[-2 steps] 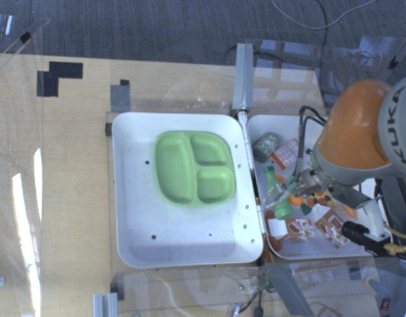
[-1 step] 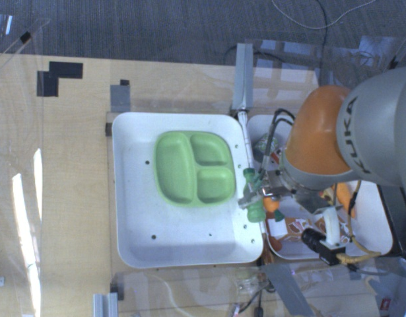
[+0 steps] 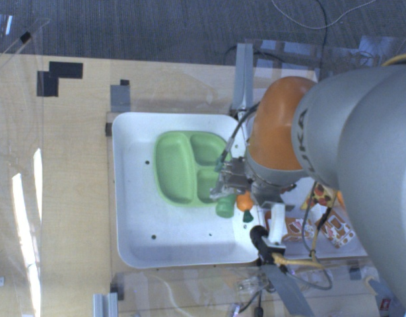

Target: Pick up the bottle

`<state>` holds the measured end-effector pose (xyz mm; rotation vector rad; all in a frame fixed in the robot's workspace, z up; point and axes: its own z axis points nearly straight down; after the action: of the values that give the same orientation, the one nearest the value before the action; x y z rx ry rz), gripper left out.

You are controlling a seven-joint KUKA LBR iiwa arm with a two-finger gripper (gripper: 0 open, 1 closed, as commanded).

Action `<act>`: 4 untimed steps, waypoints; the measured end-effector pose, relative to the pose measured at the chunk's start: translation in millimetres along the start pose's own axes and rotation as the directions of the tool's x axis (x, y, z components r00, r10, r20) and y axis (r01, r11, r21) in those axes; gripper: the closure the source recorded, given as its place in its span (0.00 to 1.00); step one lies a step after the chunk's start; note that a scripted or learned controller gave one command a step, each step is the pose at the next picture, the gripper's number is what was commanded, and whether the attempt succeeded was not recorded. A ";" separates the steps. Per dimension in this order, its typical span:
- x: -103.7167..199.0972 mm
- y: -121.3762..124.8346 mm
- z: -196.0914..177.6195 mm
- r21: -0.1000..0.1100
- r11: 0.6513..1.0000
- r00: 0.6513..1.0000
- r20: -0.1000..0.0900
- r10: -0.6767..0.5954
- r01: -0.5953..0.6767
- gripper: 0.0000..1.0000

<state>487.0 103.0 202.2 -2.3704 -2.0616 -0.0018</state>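
Glossy green divided tray (image 3: 179, 167) in smooth white bin (image 3: 133, 197); jaws (image 3: 222, 189) state unclear.

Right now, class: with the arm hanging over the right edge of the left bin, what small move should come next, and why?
Probably a short straight descent: the gripper hangs over the small green bottle beside the green three-compartment plastic tray, not visibly gripping it.

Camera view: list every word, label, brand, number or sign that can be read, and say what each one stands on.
None can be read.
Grey arm: dark lettering on its casing near the orange band, cut off and seen at an angle, unreadable.
Printed packets under the arm: red and white patterns, too small and blurred to read.
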 end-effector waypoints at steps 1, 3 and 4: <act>96.2 40.1 80.8 -0.005 0.992 0.992 -0.004 0.127 -0.127 1.00; 119.0 88.1 102.0 0.007 0.998 0.998 -0.002 0.069 -0.069 0.00; 116.7 87.2 96.8 0.008 0.998 0.998 0.008 0.060 -0.060 1.00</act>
<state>589.6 206.5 105.6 -2.4308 -1.9886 0.0162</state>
